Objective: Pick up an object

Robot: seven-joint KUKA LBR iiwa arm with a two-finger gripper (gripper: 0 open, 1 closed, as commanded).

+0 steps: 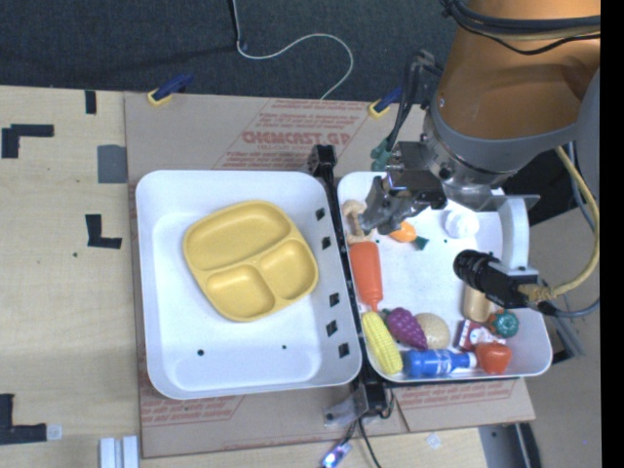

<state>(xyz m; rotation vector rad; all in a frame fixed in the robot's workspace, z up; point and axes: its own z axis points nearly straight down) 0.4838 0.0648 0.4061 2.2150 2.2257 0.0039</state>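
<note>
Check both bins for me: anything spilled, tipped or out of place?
Nothing stands out. The yellow divided plate lies flat in the left bin; the toy food, including the carrot and corn, sits inside the right bin. The claw hovers there.

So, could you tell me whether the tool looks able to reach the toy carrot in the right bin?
Probably yes: the tool hovers just above the carrot, whose upper side lies uncovered.

You have 2 bins side by side on the surface [58,261]. The left bin [166,359] holds a divided plate [251,259]. In the right bin [526,359], a carrot [367,271] lies along the left wall, a corn cob [381,341] in front of it, and a bottle [437,363] against the front wall.
</note>
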